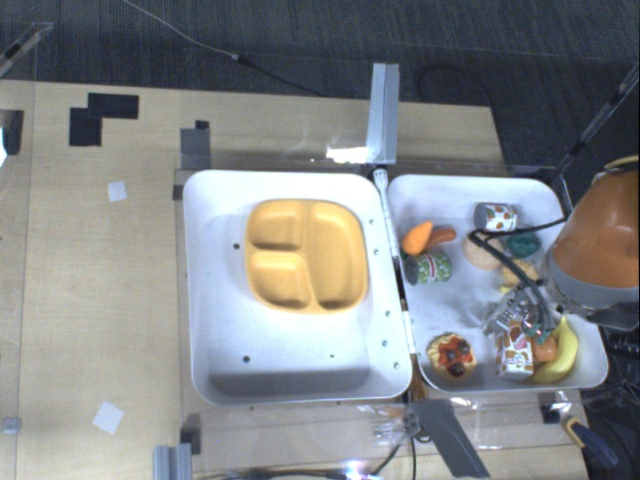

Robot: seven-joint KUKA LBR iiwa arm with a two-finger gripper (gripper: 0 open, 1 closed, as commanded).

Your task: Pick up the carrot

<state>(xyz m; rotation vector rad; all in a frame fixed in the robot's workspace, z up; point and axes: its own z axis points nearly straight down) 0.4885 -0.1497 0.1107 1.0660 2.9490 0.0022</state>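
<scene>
The carrot point(425, 236), orange with a darker red-orange tip, lies in the right bin point(440, 196) near its upper left corner, just above a small green can. My gripper point(513, 316) hangs low over the lower right part of that bin, above a cluster of items and well to the right of and below the carrot. Above the gripper, the arm's orange band point(600, 233) covers the bin's right side. Nothing of the carrot is near the gripper.
A yellow divided plate point(305, 255) sits in the left bin point(215, 298). The right bin also holds a green can point(432, 267), a grey can point(495, 217), a teal item point(522, 245), a round pastry point(451, 355), a small carton point(515, 356) and a banana point(563, 353).
</scene>
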